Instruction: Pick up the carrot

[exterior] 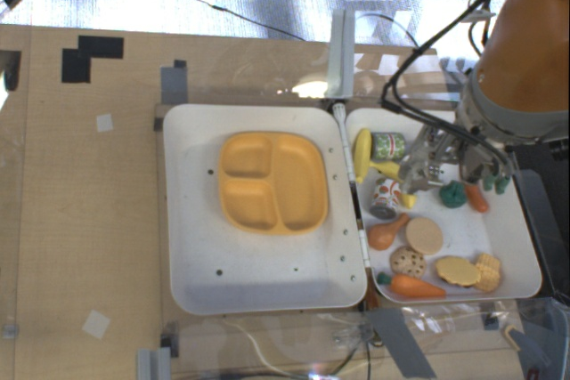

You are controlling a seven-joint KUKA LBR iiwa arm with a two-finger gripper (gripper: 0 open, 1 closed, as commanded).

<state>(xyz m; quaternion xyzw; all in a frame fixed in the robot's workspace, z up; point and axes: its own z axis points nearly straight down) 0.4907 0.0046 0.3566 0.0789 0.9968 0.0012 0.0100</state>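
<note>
The left bin (191, 280) carries a yellow divided plate (272, 181) with bare floor around it. The right bin (521, 267) is crowded. The gripper (426, 172) hangs over its middle; jaw state I cannot tell. The carrot (416, 286) lies against the near rim, beside a cookie (407, 262).

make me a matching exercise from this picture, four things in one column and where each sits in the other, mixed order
Things:
1. yellow divided plate
2. carrot
3. banana
4. gripper

Places:
A. near the front edge of the right bin
B. above the middle of the right bin, beside a small green-labelled can
C. in the middle of the left bin
D. along the right bin's left wall, toward the back

Pairs: 1-C, 2-A, 3-D, 4-B
</note>
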